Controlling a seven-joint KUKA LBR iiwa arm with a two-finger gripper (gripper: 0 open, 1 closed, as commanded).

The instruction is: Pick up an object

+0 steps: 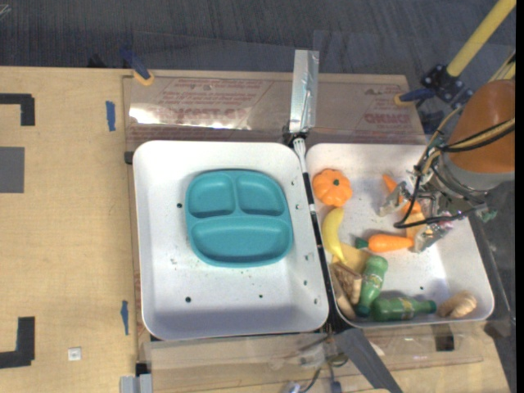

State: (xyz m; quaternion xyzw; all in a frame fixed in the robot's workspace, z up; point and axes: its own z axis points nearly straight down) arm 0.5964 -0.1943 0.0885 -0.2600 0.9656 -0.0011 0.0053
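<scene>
The right bin (479, 256) holds several toy foods. An orange pumpkin (332, 187) lies at its back left, with a yellow banana (333, 234) just in front of it. A carrot (390, 241) lies in the middle. Two green bottles (372, 279) (404, 306) and a tan lump (458, 304) sit along the front. My gripper (405, 222) hangs low over the middle right of this bin, just above and behind the carrot. Its fingers stand apart, open, and something small and orange (413, 211) shows between them, though I cannot tell whether it is touched.
The left bin (155, 244) carries a teal divided plate (238, 217). A brownish item (347, 283) lies by the bottles near the dividing wall. Cables and the orange wrist band (487, 129) hang over the right bin's far right corner. A taped strip (304, 88) stands behind the bins.
</scene>
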